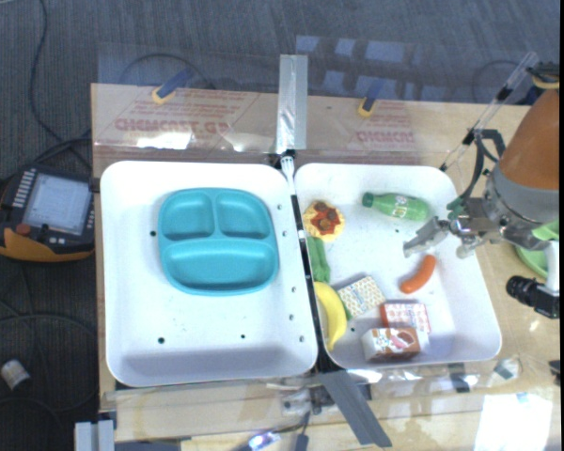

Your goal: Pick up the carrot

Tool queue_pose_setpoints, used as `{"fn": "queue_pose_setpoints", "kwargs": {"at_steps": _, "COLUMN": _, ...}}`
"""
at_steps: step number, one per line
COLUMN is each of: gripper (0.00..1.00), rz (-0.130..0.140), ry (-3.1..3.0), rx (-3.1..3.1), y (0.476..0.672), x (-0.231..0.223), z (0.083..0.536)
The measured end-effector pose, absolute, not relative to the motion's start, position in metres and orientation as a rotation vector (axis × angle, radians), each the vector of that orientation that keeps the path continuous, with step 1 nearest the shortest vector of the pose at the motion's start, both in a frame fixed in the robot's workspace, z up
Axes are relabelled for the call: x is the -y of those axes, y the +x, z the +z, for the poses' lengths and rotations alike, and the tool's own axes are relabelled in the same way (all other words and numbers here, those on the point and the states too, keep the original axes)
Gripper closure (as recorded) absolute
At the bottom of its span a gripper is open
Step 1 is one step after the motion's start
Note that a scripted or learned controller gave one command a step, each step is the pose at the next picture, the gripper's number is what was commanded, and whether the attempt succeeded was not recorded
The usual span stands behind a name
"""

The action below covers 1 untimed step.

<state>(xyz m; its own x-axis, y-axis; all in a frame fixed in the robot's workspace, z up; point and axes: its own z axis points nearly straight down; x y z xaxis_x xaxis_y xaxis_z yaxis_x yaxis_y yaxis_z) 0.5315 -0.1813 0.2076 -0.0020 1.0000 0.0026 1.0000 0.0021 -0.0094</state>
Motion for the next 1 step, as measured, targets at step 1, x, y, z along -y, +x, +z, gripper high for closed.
{"fn": "queue_pose_setpoints", "kwargs": {"at_steps": 1, "gripper": 0.00, "rz": 0.012, "ry": -2.168, "rx": 2.265, "y": 0.5574, "x": 0.2196, "z": 0.1915}}
